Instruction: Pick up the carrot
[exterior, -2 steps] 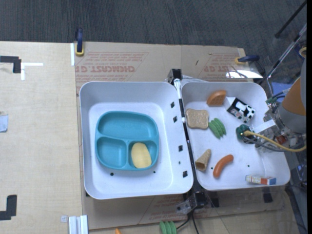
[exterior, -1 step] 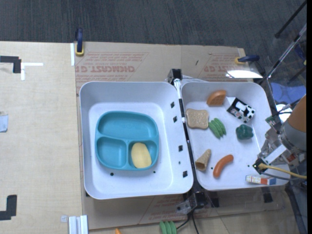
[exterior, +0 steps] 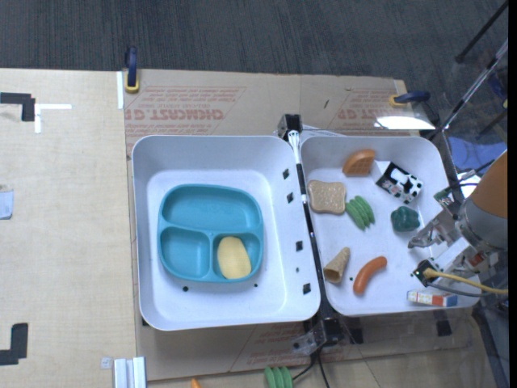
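Carrot [exterior: 369, 274], right bin [exterior: 428, 148], beside the cone [exterior: 337, 263]: light, rigid, smooth plastic by my judgement; I take it mid-length, across its width. My hand [exterior: 432, 237]: finger state indiscernible.

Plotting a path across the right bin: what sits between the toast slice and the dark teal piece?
In the camera view, a green vegetable piece lies between the toast slice and the dark teal piece.
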